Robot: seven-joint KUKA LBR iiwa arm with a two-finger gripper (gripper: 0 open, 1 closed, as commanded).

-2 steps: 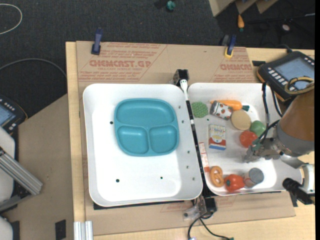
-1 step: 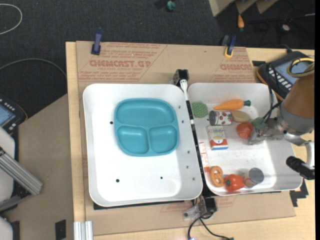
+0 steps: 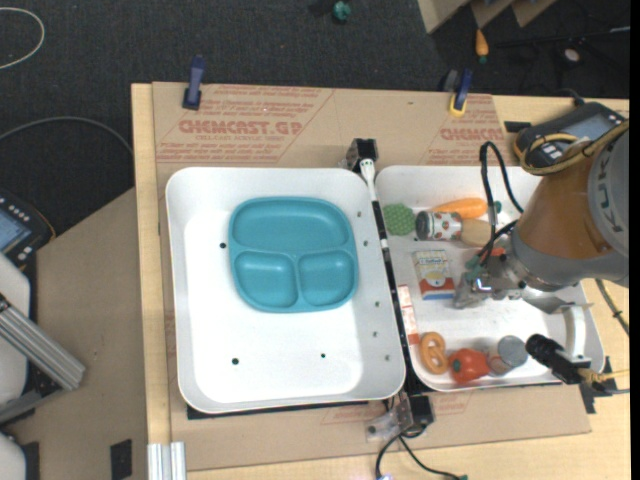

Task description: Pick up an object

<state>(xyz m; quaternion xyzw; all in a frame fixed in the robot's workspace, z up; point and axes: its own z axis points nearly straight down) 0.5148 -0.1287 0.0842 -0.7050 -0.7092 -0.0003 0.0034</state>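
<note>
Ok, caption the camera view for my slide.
KUKA arm's gripper low in the right bin among small objects; teal divided tray in the left bin.

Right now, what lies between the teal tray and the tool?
In the camera view, between the teal tray and the tool: bare bin floor, the bins' meeting rims, then a small carton.

divided plate (image 3: 294, 252) in left bin (image 3: 190, 298), small objects in right bin (image 3: 440, 380)
</note>
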